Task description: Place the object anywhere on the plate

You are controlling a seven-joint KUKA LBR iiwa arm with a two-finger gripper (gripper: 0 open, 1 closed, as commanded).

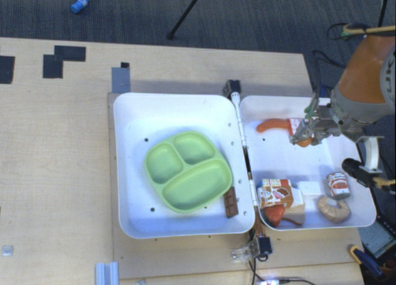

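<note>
A green plate (189, 170) with three compartments lies in the left bin (130, 154). In the right bin (362, 216), near its far wall, lies an orange sausage-shaped object (271, 126). My gripper (307, 134) hangs low over that object's right end, and a bit of orange shows just beneath it. The gripper's body hides how it meets the object. The arm's orange band (365, 70) rises at the right edge.
A brown bar (230, 203) leans against the plate's near right rim. At the front of the right bin sit a printed food box (277, 192), a red piece (275, 215), a small can (338, 185) and a tan pastry (334, 209).
</note>
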